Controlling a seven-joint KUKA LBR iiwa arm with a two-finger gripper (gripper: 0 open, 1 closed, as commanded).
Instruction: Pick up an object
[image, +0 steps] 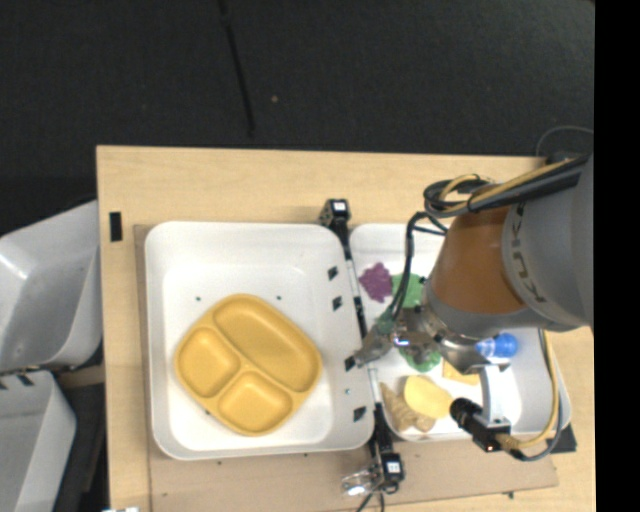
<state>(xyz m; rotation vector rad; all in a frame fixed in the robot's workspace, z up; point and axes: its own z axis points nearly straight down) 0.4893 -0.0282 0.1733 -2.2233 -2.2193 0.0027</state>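
The grey arm with its orange band (478, 270) reaches down into the right bin (385, 238) and covers most of it. The gripper (408, 342) sits low near that bin's left side, among several small objects. Around it lie a purple piece (376, 281), a green object (411, 290), a blue object (502, 347), a pale yellow object (428, 396) and a tan ridged object (402, 410). Nothing can be seen held between its fingers.
The left bin (170, 265) holds a yellow three-compartment plate (248, 363). A black divider with clips (350, 290) runs between the bins. Black cables and a connector (470, 418) hang at the arm's lower right. Wooden bench (250, 180) surrounds both bins.
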